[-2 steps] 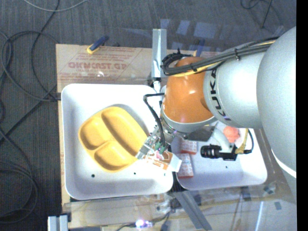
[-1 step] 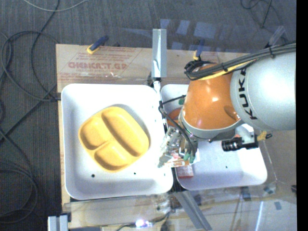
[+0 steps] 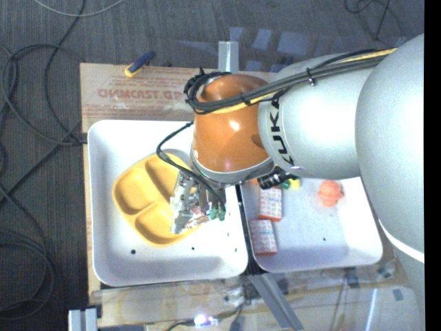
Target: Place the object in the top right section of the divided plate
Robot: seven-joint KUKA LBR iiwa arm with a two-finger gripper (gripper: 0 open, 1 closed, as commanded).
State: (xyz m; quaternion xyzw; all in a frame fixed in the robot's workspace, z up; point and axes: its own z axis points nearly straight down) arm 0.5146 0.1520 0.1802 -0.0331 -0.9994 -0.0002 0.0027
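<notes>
A yellow divided plate [image 3: 145,192] lies in the left white bin [image 3: 110,254], tilted diagonally. My gripper [image 3: 189,205] hangs over the plate's right side, its body covering that part of the plate. The orange wrist band [image 3: 231,129] sits right above it and hides much of the bin's upper right. I cannot make out any object between the gripper's tips from this angle.
The right bin [image 3: 344,247] holds two red-and-white packets [image 3: 265,219], a small orange-pink ball [image 3: 331,193] and a yellow-green item [image 3: 293,181] partly under the arm. A blue-and-yellow tool [image 3: 140,63] lies on the wooden board behind the bins.
</notes>
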